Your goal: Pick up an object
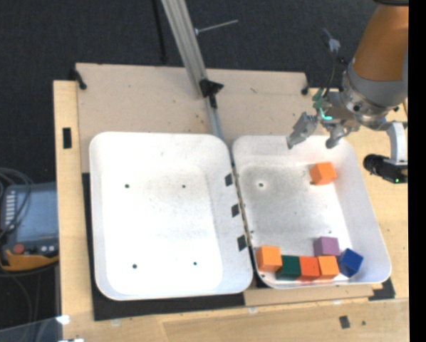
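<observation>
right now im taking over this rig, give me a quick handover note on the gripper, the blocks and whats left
Gripper: open, holding nothing, hovering over the far edge of the right bin.
Blocks: all in the right bin. A lone orange block lies nearest the gripper, apart from the rest. Along the near wall sit an orange block, a green block, two more orange blocks, a purple block and a blue block, packed close.
Done: nothing picked yet.
Left: descend, close on a block and lift. The lone orange one looks the easiest target.
</observation>
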Robot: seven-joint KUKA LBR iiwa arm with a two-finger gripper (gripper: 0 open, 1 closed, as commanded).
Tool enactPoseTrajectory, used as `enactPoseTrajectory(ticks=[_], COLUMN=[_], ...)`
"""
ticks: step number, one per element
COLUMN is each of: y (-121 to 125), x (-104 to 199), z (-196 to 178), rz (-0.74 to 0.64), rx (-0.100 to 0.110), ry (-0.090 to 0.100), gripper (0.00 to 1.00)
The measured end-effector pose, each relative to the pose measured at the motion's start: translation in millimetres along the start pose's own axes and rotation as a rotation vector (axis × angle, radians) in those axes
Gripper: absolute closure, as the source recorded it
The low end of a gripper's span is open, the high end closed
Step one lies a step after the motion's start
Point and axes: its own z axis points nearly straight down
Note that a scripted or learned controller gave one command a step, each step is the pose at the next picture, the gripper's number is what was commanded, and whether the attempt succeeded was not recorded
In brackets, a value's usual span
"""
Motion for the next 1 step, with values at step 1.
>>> enactPoseTrajectory(ticks=[1], y=[-5.6], x=[-1.2], z=[62.3], rz=[0.003], rx=[0.006], ry=[-0.001], gripper=[0.0])
